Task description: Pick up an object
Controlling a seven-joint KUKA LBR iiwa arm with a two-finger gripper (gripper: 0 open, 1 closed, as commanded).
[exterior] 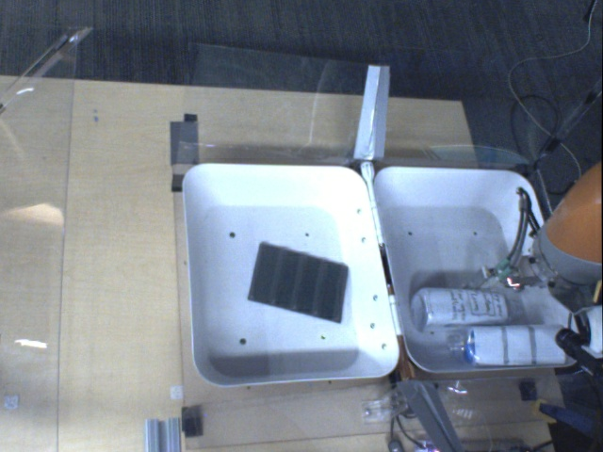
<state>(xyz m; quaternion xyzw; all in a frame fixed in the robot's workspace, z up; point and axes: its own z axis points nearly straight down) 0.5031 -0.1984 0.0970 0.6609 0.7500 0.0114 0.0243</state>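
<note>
A dark ridged rectangular pad (299, 282) is lying flat and slightly askew in the middle of the left bin (217, 196); its surface is showing parallel grooves running across it. In the right bin (424, 196) two cylinders are lying on their sides, one just beside the other: a silver can (459, 307) with dark printing, and nearer the viewer a white bottle (509, 345) with a blue cap pointing left; the two are resting in the near half of that bin, the bottle close against the near wall.

The tool (509, 273) is hanging at the right side of the right bin, just above the far edge of the silver can; whether it is open or closed I cannot tell, since its tip is small and tangled with cables; nothing is visibly being gripped. The arm (575, 229), grey with an orange band, is reaching in from the right edge. The pad is lying well apart from the tool, across the divider between the bins.

Both bins are sitting side by side on a pale wooden worktop (104, 281); a clear panel is catching reflections at the left; a metal bar (373, 111) is standing at the far end of the seam between the bins; dark carpet (236, 8) is lying beyond the far edge; loose cables are trailing at the far right.
</note>
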